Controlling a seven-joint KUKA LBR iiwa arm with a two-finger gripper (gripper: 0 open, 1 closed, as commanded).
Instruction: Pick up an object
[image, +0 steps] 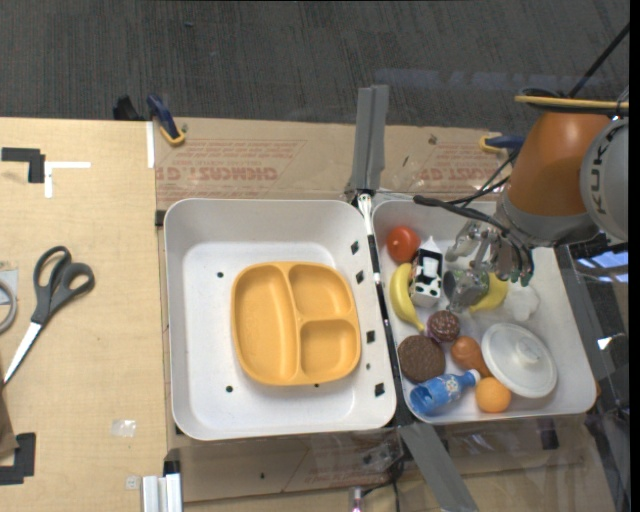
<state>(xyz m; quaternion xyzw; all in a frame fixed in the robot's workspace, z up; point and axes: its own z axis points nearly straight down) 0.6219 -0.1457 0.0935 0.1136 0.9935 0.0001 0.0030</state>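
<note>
I work in a lab — two white bins (180, 330) on a cardboard-covered bench (80, 400), scissors (45, 295) at nine o'clock.

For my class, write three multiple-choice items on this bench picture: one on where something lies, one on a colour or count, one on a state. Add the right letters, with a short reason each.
1. Where does the divided plate lie?
A. in the left bin
B. in the right bin
C. on the wooden bench

2. What colour is the round fruit at the near edge of the right bin?
A. green
B. orange
C. purple

3. How is the blue bottle placed?
A. standing upright
B. lying on its side
C. held in the air

Answers:
1 A: the yellow plate rests alone in the left bin.
2 B: the fruit beside the white lid is orange.
3 B: the bottle lies flat on the bin floor, beside the brown cookie.
</note>
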